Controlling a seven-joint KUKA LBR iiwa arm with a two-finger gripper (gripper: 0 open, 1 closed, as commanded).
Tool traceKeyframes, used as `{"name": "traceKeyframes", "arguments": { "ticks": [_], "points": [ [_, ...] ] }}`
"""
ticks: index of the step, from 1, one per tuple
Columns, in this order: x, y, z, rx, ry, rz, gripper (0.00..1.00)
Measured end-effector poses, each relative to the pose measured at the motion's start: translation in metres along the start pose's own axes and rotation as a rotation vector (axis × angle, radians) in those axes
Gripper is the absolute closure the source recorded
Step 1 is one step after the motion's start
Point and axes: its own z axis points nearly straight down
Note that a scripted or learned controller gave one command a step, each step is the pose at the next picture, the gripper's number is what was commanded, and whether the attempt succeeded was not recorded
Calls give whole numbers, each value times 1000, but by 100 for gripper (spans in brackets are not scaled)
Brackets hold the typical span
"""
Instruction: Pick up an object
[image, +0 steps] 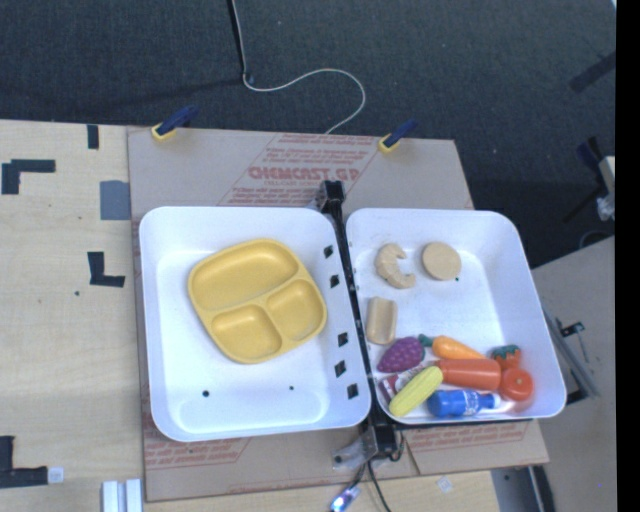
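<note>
Two white bins side by side on a sheet of cardboard, clamped at its 12 o'clock edge by two blue-and-yellow clips, likely to stop the whole setup sliding during grabs. Left bin: one yellow plate with three compartments, lying flat just toward 12 o'clock of centre. Right bin: all the toy food, so any pick target sits here. Toward 12 o'clock, well spaced, one curved bread piece and one round biscuit; at 9 o'clock, one tan block close to the dividing wall. Crowded along the 6 o'clock edge and touching or overlapping: one bunch of purple grapes, one carrot, one corn cob, one red-orange sausage shape, one tomato, one blue bottle. Probably piled there simply from being dropped loose. Judged easiest to lift: biscuit or bread piece, each standing apart. Gripper state: impossible to tell, whether spread or pressed together. Nothing lifted yet, by the look of things.
</note>
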Motion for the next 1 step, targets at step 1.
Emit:
{"name": "traceKeyframes", "arguments": {
  "ticks": [1],
  "points": [
    [0,-10,31,6,1,0,100]
  ]
}}
